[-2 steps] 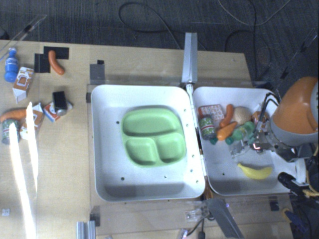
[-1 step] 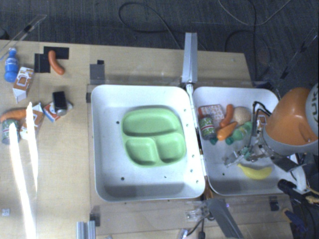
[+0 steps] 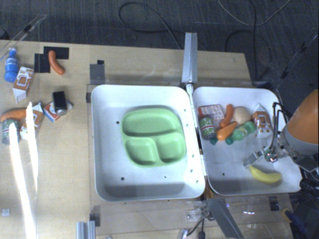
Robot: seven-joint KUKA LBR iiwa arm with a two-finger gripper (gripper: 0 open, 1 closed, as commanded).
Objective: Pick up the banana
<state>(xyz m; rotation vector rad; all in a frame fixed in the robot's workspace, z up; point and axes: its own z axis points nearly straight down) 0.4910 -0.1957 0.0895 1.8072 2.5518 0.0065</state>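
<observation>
My gripper [image 3: 260, 156] hangs just above the banana [image 3: 265, 175] for the pick; I cannot tell its state, too blurred.

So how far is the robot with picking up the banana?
Done: the gripper has reached the right bin and sits just above the banana. In hand: nothing; the banana lies flat on the bin floor, apart from the fingers. Left: descend onto it, close and lift.
</observation>
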